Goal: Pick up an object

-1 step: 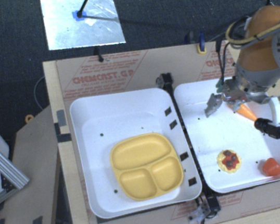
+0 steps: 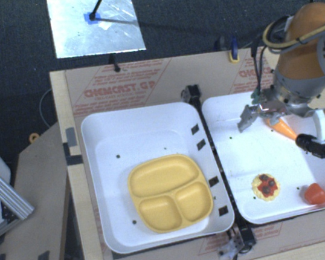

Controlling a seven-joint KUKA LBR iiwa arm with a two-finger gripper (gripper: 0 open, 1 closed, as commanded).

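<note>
In the right bin (image 2: 241, 163) lie three small objects. An orange carrot-shaped piece (image 2: 283, 129) rests near the far right side, a round toy pizza (image 2: 265, 186) with red topping sits near the front, and a red tomato-like ball (image 2: 314, 193) lies in the front right corner. My gripper (image 2: 259, 115) hangs low over the back of this bin, just left of the carrot piece's upper end, which it partly hides. Nothing can be seen held in it.
The left bin (image 2: 103, 142) holds a yellow three-compartment plate (image 2: 169, 191). A black divider with clips (image 2: 208, 149) runs between the bins. The grey arm with its orange band (image 2: 310, 41) leans in from the right, and a black cable plug (image 2: 312, 145) hangs over the right bin's edge.
</note>
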